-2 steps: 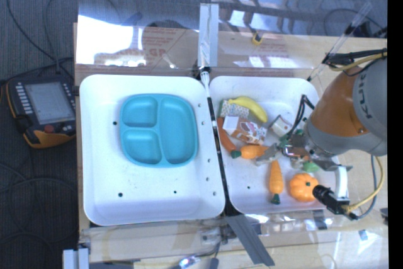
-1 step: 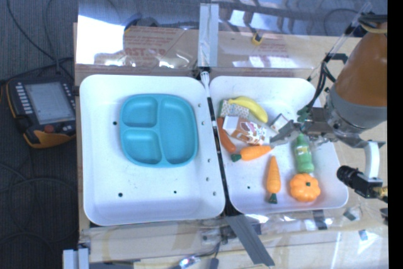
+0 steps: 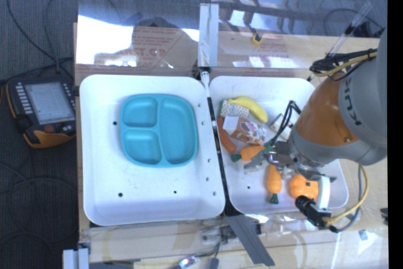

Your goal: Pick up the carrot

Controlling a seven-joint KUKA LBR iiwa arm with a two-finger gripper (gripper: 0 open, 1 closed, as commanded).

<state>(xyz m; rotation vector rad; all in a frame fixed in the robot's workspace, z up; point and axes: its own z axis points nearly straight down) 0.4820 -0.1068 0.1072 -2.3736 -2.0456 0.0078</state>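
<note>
A short orange carrot (image 3: pixel 273 179) with a green stem end lies upright in the right bin (image 3: pixel 327 197), near its front. A second orange piece with a green tip (image 3: pixel 249 152) lies just above and left of it. My gripper (image 3: pixel 264 159) hangs low over the bin's middle, between these two orange pieces and close to both. The grey and orange arm (image 3: pixel 327 126) covers the bin's right side. Nothing is visibly lifted.
A yellow banana (image 3: pixel 250 108), a printed packet (image 3: pixel 243 130) and an orange strip (image 3: pixel 226 139) crowd the right bin's upper left. A round orange fruit (image 3: pixel 300 186) sits at the front right. A blue divided plate (image 3: pixel 157 130) lies in the left bin (image 3: pixel 101 198).
</note>
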